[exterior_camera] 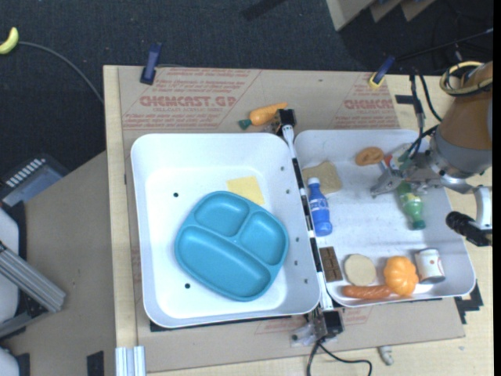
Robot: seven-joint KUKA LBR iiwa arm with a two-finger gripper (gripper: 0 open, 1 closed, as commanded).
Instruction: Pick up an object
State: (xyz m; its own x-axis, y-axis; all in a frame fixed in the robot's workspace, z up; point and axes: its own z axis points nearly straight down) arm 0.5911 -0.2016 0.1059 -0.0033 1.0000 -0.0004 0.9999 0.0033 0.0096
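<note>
Nearest the camera, along the front wall of the right bin [462,284], lie an orange sausage-like piece [366,292], a small glossy orange pumpkin [400,275], a flat round tan biscuit [360,269], a small white can with a red label [429,264], and a dark brown bar [330,264] against the divider. The left bin [149,171] carries a smooth blue plastic divided plate [232,245] with a pale yellow square slice [246,188] behind it.

Further back in the right bin, a blue bottle with a white cap [318,207] lies with its length running front to back beside a tan slice of bread [326,177].

The gripper [399,180] hangs low over the rear right of this bin, and a green bottle [411,207] lies just in front of it, its long axis running front to back, its rear end close under the metal fingers. That bottle looks the likeliest thing to be picked, sitting directly toward the camera from the fingertips. Whether the jaws are spread or pressed together cannot be told, nor whether they touch it.

Behind the gripper rests a rounded orange-brown bread roll [369,157].
</note>
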